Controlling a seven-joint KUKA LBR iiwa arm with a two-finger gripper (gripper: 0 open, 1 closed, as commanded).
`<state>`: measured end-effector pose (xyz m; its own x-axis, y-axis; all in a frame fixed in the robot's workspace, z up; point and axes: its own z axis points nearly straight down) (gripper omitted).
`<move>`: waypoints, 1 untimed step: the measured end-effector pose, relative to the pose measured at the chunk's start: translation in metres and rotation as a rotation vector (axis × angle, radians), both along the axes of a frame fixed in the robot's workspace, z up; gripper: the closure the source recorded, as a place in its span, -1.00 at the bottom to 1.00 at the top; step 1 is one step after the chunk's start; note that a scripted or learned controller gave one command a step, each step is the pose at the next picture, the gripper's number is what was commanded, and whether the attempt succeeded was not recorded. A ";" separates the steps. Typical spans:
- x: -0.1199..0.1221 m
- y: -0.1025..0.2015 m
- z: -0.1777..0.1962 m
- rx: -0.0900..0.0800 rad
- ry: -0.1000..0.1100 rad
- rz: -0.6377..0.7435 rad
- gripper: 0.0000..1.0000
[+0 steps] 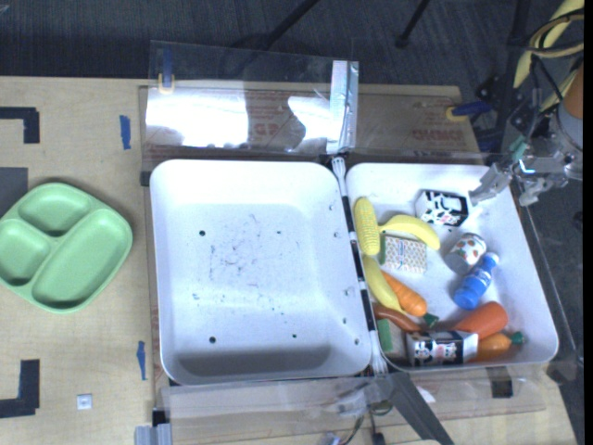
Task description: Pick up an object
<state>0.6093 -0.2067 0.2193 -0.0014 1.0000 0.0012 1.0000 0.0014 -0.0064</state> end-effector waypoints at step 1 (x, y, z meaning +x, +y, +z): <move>-0.018 0.042 -0.060 0.003 -0.001 0.343 -1.00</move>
